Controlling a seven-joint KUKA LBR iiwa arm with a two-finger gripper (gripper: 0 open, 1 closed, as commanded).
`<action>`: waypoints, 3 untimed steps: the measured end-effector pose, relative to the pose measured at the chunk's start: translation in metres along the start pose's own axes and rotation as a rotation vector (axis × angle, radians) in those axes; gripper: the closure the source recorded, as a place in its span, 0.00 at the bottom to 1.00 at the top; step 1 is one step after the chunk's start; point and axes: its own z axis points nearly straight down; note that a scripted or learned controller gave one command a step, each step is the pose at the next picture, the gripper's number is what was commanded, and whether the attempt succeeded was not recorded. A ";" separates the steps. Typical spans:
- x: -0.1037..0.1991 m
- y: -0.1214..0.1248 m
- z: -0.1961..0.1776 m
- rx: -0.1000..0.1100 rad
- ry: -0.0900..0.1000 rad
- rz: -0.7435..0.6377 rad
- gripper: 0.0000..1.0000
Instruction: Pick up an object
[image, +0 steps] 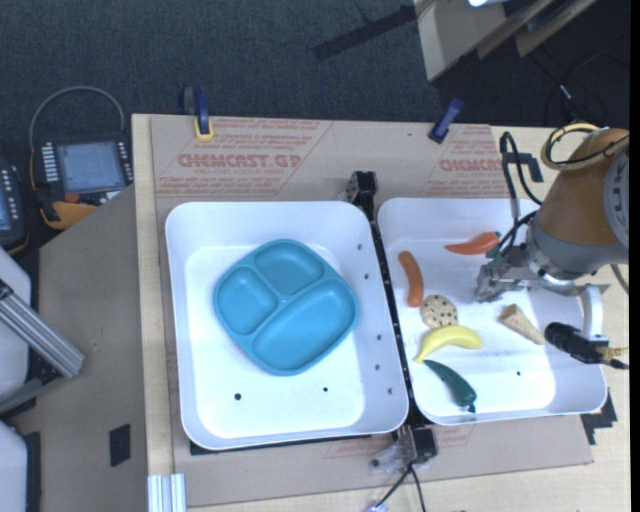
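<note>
Approach step: gripper low in right bin, finger state impossible to tell, gripping nothing visible. Cookie and banana just beside. Next: descend squarely over 1 item.

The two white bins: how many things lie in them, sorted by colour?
Blue: 1, the divided plate
Orange: 2, the carrot and the sausage
Yellow: 1, the banana
Green: 1, the pepper
Tan: 2, the cookie and the wedge
Total: 7
</note>
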 end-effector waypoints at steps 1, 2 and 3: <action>-0.004 0.004 -0.062 0.001 0.000 -0.001 1.00; -0.003 0.009 -0.126 -0.003 -0.001 -0.002 1.00; -0.003 0.010 -0.122 0.003 0.001 -0.002 1.00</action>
